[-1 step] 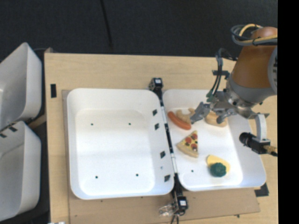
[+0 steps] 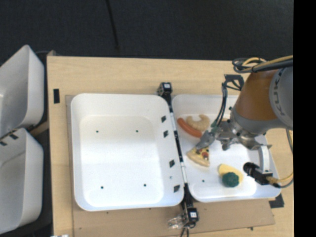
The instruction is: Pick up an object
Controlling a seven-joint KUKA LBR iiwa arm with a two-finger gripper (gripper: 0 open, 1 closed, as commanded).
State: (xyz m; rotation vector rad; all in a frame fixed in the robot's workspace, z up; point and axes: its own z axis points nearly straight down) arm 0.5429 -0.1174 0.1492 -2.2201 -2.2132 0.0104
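While the arm [image 2: 261, 102] reaches in over the right bin [image 2: 197, 191], the tool [image 2: 206, 142] hangs just above the toy pizza slice [image 2: 200, 157]; whether it is spread or pressed together cannot be told at this slant.

Contents, right bin:
- toy pizza slice, near the bin's left wall, directly under the tool tip; likeliest target.
- toy hot dog [image 2: 189, 126], just beyond the slice.
- pale curved piece [image 2: 201, 119], touching the hot dog.
- yellow-and-green toy [image 2: 230, 176], well apart, toward the near edge.

Left bin [image 2: 79, 132]: white, shallow.

Risks, as judged:
- The slice lies flat and thin; a descent may skid off its top or push it against the wall rather than gripping it.
- The hot dog sits near; an off-centre approach may nudge it.
- The dividing wall is close, so the tool may strike it.
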